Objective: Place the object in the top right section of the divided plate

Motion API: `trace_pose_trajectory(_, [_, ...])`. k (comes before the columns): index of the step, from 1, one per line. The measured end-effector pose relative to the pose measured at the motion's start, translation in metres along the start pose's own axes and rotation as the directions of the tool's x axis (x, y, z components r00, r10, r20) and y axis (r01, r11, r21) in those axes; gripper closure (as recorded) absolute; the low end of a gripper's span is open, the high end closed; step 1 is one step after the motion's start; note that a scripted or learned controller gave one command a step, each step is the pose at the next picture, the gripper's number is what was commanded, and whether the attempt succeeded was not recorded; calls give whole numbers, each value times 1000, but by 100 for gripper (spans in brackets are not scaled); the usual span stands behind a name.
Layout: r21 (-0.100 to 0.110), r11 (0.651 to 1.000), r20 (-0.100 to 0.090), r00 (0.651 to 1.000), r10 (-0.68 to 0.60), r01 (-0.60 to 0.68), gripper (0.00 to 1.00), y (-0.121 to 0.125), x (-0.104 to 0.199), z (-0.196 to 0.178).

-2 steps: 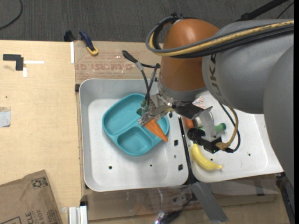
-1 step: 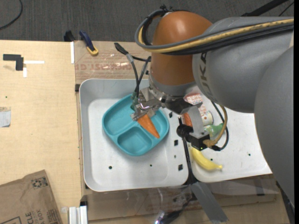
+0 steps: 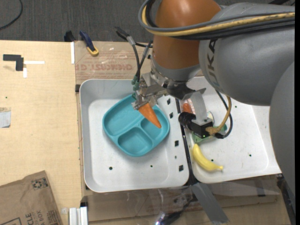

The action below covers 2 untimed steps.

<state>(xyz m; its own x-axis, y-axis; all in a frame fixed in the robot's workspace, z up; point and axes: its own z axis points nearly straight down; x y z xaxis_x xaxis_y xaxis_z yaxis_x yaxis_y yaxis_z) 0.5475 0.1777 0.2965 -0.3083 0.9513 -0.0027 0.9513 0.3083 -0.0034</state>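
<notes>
While the hand [image 3: 144, 100] gripped the orange carrot [image 3: 151, 114] by its thick end over the teal divided plate [image 3: 136, 125], the carrot appeared light, rigid and smooth.

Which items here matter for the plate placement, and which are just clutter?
In the job: carrot, between the gripper fingers; teal divided plate in the left bin.
Lying about: banana in the right bin; blue-handled clamp; cardboard piece.
</notes>
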Motion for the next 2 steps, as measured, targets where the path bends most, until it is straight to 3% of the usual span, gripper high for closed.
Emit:
trace_pose_trajectory(1, [1,999,-1,999,-42,42,100,-13,-45,59])
trace_pose_trajectory(2, [1,999,-1,999,-42,42,0,-13,-45,59])
